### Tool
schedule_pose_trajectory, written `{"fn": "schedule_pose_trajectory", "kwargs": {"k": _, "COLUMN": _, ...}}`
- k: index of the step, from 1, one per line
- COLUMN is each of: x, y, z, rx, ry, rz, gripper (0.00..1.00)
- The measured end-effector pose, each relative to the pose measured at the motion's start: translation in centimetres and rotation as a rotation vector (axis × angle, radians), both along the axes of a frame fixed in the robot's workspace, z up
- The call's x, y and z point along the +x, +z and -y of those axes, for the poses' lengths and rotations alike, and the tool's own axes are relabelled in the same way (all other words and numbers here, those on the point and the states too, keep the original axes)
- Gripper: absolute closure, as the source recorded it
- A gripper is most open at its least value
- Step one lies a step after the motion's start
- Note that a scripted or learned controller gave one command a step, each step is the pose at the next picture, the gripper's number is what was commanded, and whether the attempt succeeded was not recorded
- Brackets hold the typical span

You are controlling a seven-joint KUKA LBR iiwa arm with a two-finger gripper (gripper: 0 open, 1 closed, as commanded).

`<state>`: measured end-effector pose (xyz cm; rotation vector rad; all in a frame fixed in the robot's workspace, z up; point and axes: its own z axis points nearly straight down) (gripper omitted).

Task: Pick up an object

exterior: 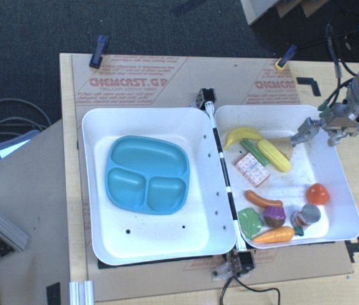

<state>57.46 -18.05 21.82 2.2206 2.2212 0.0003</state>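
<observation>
Blue tray (147, 173) – white bins (96, 170); yellow banana (243, 135), orange carrot (274, 235), red tomato (317, 194).

Right bin (331, 230): the bare floor directly below and inward of the gripper (316, 134) is unobstructed. Just beyond it, passage is blocked by a corn cob (273, 155), cucumber (253, 152) and banana (243, 135) lying together. Farther inward, a red-and-white packet (251, 169) is set apart. Toward the bin's near edge, a tomato (317, 194), can (306, 216), sausage (263, 200), purple piece (274, 216) and carrot (272, 236) are crowded together.
</observation>
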Motion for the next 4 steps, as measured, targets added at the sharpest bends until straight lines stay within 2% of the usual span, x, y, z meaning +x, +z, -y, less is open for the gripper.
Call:
{"fn": "schedule_pose_trajectory", "kwargs": {"k": 1, "x": 2.2, "y": -10.2, "z": -2.8, "rx": 0.002, "ry": 0.001, "rz": -0.003, "gripper": 0.00}}
{"fn": "schedule_pose_trajectory", "kwargs": {"k": 2, "x": 2.3, "y": -9.1, "z": -2.8, "rx": 0.000, "ry": 0.001, "rz": 0.001, "gripper": 1.00}}
{"fn": "schedule_pose_trajectory", "kwargs": {"k": 3, "x": 2.3, "y": -9.1, "z": -2.8, "rx": 0.000, "ry": 0.000, "rz": 0.000, "gripper": 0.00}}
{"fn": "schedule_pose_trajectory", "kwargs": {"k": 4, "x": 3.2, "y": -12.6, "z": -4.7, "rx": -0.004, "ry": -0.001, "rz": 0.008, "gripper": 0.00}}
